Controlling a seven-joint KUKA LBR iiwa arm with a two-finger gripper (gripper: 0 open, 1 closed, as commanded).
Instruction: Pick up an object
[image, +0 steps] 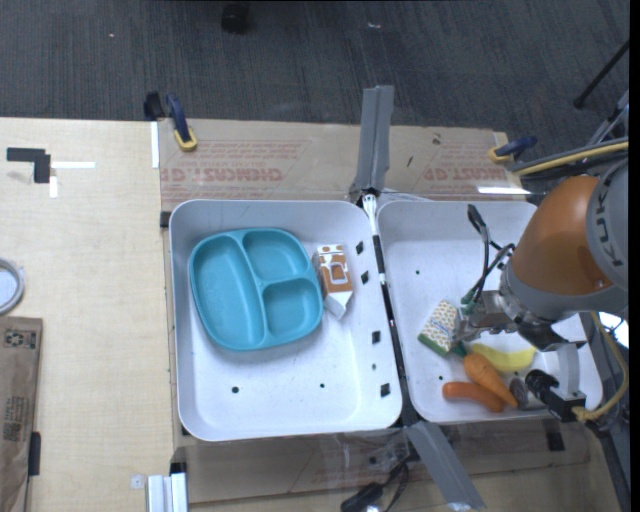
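Note:
In the right bin (420, 270) a small patterned sponge with a green edge (438, 328) lies beside a yellow banana (505, 356) and two orange carrots (478, 383). My gripper (466, 322) hangs low over the sponge's right edge, just above the banana's left end. The grey arm with its orange band (560, 245) reaches in from the right and hides the wrist. Nothing is seen between the fingers.
The left bin (210, 400) holds a blue divided plate (256, 288) and a small white and orange carton (334, 276) near the divider. A grey post (375, 140) stands behind the bins. Clamps sit on the cardboard backing (180, 122).

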